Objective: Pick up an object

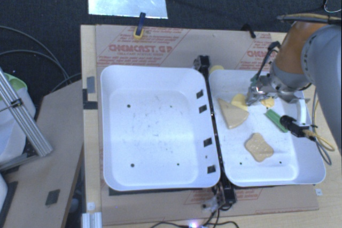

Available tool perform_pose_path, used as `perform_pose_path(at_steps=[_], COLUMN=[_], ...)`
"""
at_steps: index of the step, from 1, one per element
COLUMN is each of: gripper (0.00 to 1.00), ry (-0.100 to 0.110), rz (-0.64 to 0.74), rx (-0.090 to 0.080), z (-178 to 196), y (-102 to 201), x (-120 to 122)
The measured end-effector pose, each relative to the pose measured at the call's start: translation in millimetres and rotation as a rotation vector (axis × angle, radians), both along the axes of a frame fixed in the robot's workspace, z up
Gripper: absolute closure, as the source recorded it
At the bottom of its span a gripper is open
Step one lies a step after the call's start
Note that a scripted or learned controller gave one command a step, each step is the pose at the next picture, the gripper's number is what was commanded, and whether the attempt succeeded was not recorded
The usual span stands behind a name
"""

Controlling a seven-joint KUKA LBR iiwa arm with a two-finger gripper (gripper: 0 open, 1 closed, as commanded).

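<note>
wedge [231,113] left of cookie [259,147], in right bin [310,171]

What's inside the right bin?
The right bin holds a tan wedge, a yellow piece, a green item and a tan toast-shaped piece. The arm covers its far corner.

The right bin [267,171] holds the objects. A tan wedge-shaped piece [231,114] lies flat near its left wall, a yellow piece [240,101] touching its far edge. A tan, lumpy slice [259,147], perhaps toast, lies flat nearer. A green marker-like object [276,119] lies tilted to the right.
</note>
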State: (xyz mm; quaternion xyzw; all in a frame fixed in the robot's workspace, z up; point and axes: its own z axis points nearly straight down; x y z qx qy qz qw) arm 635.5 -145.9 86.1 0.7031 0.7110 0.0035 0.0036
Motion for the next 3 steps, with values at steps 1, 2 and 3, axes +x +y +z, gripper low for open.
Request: perform_pose_path(at_steps=[1,2,3], gripper=[1.0,1.0,1.0], ry=[0.003,0.008,0.006], rz=[-0.001,-0.006,-0.005], rx=[0.001,-0.001,-0.001], z=[-0.1,-1.4,-0.5], y=[55.8,59.9,61.0], x=[36.0,26.5,34.1])
